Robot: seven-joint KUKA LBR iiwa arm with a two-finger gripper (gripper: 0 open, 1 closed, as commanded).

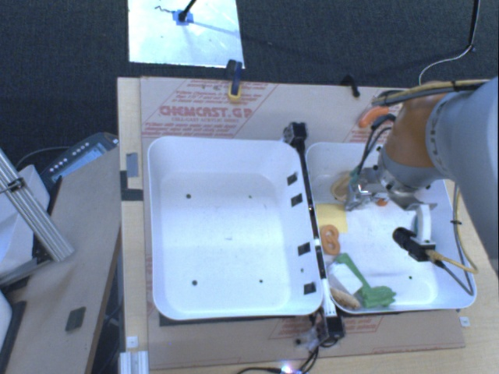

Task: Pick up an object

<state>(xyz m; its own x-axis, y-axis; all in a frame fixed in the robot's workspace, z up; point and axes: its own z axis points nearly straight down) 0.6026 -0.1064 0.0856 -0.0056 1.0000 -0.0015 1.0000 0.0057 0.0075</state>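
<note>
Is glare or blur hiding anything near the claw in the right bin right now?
Camera view: the right bin floor is bright and washed out, flattening detail; the claw is soft and shadowed by the arm; the green item and orange ring stay readable.

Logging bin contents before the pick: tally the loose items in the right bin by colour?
Green: 1, green item near the front edge
Orange: 1, orange ring by the divider
Yellow: 1, yellow piece above the ring
Tan: 1, tan piece at the front corner
Total: 4 visible; the arm hides part of the right bin.
</note>
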